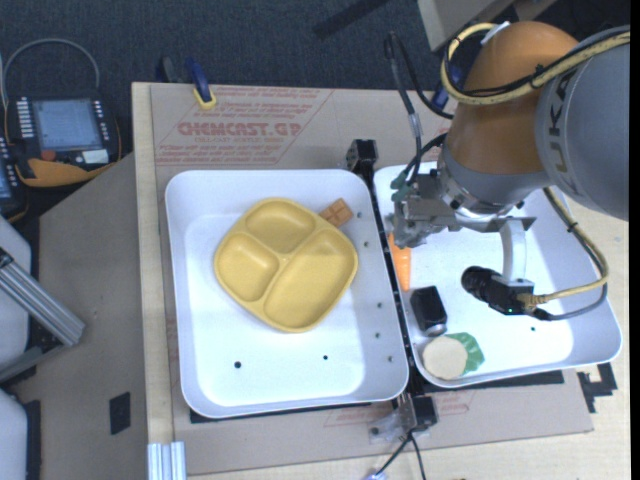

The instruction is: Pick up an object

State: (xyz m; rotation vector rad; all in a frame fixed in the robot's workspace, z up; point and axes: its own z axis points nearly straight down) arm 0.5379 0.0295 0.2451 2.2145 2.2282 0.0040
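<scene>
— Pincer (403, 230) sits low at the right bin's (590, 338) left wall, just above an orange object (401, 266). Whether it is spread or pressed together, I cannot tell.

— And around it?

— A black block (429, 308) and a round cream-and-green piece (450, 356) lie nearer the front. A yellow divided plate (286, 263) rests in the left bin (200, 368), a small brown piece (337, 211) at its edge.

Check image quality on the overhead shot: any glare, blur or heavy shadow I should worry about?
Camera view: even, soft lighting; the white bins read bright but keep their edges, no hard glare. The yellow divided plate is sharp, with a faint shadow at its rim. The arm looms large and slightly soft, shading the right bin around the gripper and the orange piece.
</scene>
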